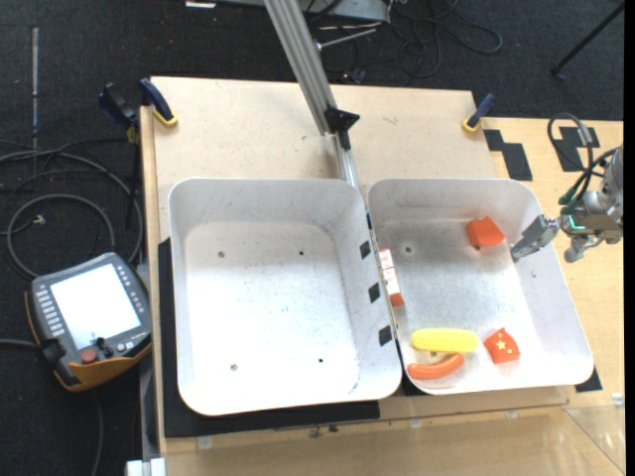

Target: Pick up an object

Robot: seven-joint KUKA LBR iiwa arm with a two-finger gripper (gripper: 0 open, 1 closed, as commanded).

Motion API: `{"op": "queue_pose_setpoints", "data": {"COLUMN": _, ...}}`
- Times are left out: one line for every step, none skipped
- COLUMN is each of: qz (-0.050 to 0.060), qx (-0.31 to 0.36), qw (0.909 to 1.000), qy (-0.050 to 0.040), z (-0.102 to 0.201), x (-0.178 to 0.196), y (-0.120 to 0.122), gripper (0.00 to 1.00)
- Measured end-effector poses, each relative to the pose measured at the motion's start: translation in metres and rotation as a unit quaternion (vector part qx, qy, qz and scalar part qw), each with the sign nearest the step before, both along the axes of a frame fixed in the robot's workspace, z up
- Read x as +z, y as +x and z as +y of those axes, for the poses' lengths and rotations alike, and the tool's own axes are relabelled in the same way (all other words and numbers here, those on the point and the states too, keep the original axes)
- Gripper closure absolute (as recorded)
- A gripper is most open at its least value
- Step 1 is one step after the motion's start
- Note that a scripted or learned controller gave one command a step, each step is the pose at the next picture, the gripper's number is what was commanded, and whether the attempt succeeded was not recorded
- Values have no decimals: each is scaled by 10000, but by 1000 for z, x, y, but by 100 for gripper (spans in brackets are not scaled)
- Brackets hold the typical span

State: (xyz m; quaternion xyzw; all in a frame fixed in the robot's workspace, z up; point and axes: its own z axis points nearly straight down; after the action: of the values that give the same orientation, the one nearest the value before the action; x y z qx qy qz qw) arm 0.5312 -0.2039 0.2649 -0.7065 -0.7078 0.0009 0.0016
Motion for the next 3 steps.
{"op": "queue_pose_setpoints", "data": {"qz": -18, "qx": 0, "qw": 10000, "qy": -6, "z": 0, "x": 2, "y": 1, "gripper": 0}}
{"op": "queue_pose_setpoints", "data": {"qz": 10, "qx": -9, "qw": 10000, "qy": 5, "z": 9, "x": -56, "y": -4, "gripper": 0}}
{"op": "queue_pose_setpoints", "data": {"qz": 15, "qx": -12, "qw": 10000, "qy": 7, "z": 16, "x": -119, "y": -5, "gripper": 0}}
